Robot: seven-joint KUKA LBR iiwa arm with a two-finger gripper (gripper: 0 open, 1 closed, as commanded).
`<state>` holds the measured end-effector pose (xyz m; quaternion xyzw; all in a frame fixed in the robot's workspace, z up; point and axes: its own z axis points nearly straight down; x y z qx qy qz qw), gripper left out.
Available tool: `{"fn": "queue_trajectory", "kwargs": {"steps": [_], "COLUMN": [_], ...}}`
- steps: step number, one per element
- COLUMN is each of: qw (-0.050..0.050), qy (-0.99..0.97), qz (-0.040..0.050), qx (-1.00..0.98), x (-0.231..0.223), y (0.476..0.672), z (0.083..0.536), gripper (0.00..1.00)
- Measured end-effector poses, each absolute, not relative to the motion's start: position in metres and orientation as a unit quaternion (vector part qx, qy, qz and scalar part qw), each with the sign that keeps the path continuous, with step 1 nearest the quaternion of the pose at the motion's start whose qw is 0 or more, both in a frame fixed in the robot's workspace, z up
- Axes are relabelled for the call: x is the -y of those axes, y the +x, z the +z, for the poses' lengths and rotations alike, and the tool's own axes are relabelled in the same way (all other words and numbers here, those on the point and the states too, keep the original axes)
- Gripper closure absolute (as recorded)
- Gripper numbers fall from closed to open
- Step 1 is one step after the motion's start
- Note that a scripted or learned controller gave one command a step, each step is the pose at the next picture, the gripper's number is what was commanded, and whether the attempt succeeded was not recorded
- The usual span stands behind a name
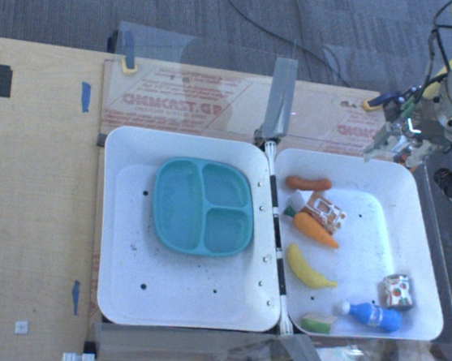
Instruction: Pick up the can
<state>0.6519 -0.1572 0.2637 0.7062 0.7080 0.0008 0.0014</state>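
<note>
My gripper (394, 143) hangs just beyond the far right corner of the right bin (373, 181), above its rim, and from this slanted view I cannot tell what state it is in; nothing visible is carried under it. Nearest to it inside that bin, along the far edge, lies a sausage (308, 182), then a small printed packet (325, 211) touching a carrot (316, 228), with a banana (309, 271) closer to the bin's left wall. The can (396, 291) sits near the bin's near right corner, lying tilted rather than standing squarely, just beside a blue bottle (373, 316) that rests along the near edge. A green piece (316, 324) lies at the near edge as well. The left bin (125, 204) carries a teal divided plate (204, 207).

I judge the can small, light and stiff, with a smooth, somewhat slippery wall that may roll if nudged. I would close across its round body at mid-height, coming from the side away from the bottle, since the wall and the bottle crowd it
</note>
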Motion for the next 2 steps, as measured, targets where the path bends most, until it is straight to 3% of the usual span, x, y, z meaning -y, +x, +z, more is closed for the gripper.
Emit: {"fn": "queue_trajectory", "kwargs": {"steps": [1, 2], "qw": [0.0, 0.012], "qy": [0.71, 0.65], "qz": [0.0001, 0.0077], "qx": [-0.704, -0.76], "x": [0.088, 0.1], "y": [0.582, 0.596], "z": [0.185, 0.116], "gripper": [0.0, 0.0]}}
